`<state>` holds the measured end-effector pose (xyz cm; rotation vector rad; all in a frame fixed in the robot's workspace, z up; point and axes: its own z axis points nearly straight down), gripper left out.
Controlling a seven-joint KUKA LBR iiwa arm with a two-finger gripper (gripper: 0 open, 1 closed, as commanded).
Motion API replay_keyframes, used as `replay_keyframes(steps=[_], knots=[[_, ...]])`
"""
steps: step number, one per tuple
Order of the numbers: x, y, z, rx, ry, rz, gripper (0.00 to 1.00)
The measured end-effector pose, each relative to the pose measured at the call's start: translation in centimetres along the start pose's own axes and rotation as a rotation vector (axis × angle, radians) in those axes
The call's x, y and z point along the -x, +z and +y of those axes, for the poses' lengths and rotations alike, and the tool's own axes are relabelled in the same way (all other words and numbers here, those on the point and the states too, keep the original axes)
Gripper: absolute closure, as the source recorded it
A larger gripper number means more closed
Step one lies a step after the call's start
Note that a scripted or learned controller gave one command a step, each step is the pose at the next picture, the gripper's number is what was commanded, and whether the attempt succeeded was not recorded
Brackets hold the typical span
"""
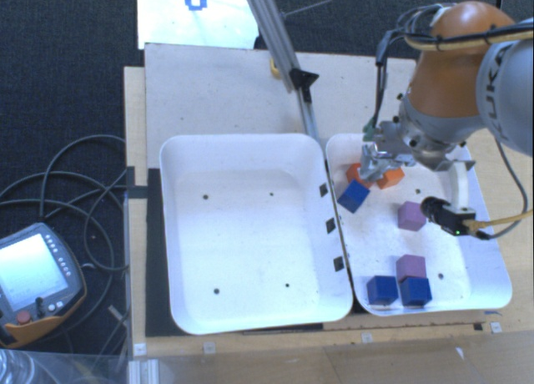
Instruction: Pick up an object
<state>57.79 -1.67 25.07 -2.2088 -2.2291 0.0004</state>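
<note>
Where claw (375,167) hangs, orange block (386,178) sits directly beneath.

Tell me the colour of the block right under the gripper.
Orange block, seen in the camera view beneath the gripper.

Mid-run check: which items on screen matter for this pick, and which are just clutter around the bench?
Job items:
gripper, low over the right bin
orange block beneath it
blue block beside it
purple block
second purple block
two blue blocks at the near edge

Lying about:
left bin
teach pendant and its cables
metal pole
</note>
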Motion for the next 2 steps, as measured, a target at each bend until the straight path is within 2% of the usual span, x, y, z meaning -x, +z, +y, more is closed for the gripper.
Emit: replay_keyframes(steps=[1, 2], knots=[[-3.8, -0.1, -2.6, 0.001, 0.0, -0.001, 1.0], [-8.9, 0.0, -4.9, 0.002, -0.002, 0.0, 1.0]])
